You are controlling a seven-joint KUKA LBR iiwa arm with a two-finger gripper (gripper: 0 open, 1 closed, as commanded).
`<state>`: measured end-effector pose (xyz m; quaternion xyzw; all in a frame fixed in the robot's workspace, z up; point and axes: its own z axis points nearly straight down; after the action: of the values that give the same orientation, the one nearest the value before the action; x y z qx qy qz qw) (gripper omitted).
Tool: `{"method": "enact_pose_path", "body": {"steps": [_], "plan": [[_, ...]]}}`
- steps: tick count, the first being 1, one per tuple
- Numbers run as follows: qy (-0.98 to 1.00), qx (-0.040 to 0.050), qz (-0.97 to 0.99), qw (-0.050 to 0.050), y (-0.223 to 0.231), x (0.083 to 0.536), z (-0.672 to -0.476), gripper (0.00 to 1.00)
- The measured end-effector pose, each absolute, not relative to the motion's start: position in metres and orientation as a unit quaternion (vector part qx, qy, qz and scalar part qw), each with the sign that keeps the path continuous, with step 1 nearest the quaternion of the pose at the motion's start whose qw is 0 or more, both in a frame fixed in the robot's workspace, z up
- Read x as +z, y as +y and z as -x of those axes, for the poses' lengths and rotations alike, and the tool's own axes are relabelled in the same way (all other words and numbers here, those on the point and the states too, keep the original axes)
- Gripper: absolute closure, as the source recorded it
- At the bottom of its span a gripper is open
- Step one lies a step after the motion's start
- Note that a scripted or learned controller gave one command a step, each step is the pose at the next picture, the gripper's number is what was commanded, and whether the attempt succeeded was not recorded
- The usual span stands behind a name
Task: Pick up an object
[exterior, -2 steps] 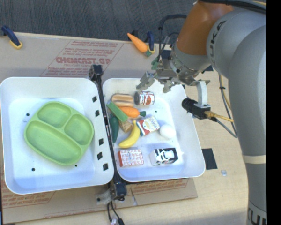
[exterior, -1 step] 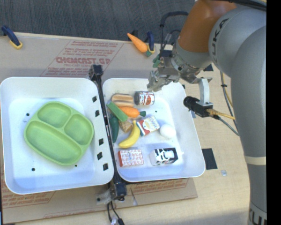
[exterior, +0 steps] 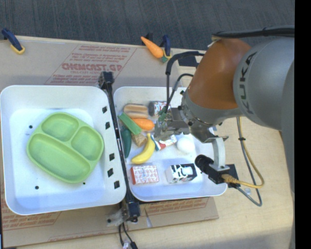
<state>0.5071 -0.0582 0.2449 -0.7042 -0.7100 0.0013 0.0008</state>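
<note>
The gripper [exterior: 165, 134] hangs low in the right bin [exterior: 210, 190], by the banana [exterior: 144, 152] and carrot [exterior: 142, 123]. Toys lie packed close, so it could bump one or grab two.

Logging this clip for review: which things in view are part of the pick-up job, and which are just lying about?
In play, right bin:
gripper, low among the items
banana
carrot
hot dog bun
white egg
red-and-white packet
black-and-white carton

Lying about:
green divided plate in the left bin
orange carrot on the cardboard
</note>
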Motion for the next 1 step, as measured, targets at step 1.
{"method": "enact_pose_path", "body": {"steps": [1], "plan": [[-0.709, 0.0014, 0.705, 0.001, -0.0938, 0.2113, -0.4764, 1.0]]}}
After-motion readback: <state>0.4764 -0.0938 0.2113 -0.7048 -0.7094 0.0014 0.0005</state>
